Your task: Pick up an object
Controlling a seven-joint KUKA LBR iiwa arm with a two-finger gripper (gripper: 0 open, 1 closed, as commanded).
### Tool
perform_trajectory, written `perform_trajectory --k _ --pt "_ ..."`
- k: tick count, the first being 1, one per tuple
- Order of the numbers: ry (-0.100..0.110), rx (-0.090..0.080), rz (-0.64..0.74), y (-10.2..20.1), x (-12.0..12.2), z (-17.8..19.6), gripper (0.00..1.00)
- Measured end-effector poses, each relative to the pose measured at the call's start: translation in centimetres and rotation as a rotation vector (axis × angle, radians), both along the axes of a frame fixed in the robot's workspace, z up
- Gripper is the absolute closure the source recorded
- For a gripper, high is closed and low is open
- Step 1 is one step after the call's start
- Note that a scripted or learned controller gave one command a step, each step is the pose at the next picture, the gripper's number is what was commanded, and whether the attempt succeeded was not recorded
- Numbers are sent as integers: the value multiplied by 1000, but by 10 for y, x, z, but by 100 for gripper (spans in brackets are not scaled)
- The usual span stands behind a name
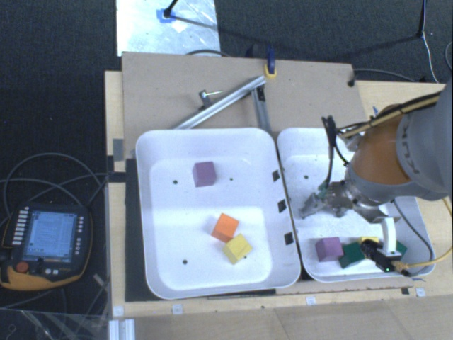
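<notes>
camera view: left bin (152, 211) three blocks (226, 227)

The grey arm (417, 147) came in from the right and bent down over the right-hand white bin (301, 144), the landmark for everything here. Its orange band (375, 158) sat just above the wrist, over the middle of that bin, with dark cables looping up from it towards the bin's far rim. Below the band the wrist narrowed to a grey metal gripper (315, 204) that pointed towards the bin's left wall, low over the bin floor. A white bracket and a black part with yellow tips hung from the wrist's near side, close to the bin's front edge.
</notes>
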State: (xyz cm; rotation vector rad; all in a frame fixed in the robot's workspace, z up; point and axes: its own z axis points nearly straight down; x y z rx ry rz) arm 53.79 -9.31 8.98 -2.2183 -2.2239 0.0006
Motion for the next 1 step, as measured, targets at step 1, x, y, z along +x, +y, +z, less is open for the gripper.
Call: perform_trajectory --k 1 --pt "-3 0 2 0 1 11 100"
